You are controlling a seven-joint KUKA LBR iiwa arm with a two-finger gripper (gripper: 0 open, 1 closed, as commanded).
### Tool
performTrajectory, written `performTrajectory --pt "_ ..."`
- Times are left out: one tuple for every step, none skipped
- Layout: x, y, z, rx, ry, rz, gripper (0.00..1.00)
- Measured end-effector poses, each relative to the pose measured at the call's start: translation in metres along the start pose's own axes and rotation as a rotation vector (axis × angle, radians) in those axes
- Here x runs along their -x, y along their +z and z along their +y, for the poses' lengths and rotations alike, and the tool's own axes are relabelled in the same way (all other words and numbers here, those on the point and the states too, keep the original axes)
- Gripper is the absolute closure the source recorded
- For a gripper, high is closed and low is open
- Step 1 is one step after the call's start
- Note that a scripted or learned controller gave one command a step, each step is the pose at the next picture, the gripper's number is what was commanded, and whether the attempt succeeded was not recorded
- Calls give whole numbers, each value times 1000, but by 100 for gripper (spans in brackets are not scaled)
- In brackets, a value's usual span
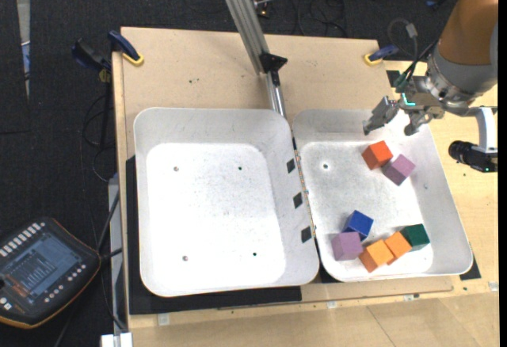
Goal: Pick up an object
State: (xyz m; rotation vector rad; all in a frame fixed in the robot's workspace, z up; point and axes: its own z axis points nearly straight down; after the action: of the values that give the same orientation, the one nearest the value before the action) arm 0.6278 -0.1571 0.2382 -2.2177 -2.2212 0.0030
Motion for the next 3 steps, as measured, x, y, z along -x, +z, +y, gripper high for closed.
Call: performTrajectory --pt "0 -2 1 3 -1 -1 0" --pt "0 62 -1 -3 2 0 0" --pt "-2 105 -2 0 2 -1 0"
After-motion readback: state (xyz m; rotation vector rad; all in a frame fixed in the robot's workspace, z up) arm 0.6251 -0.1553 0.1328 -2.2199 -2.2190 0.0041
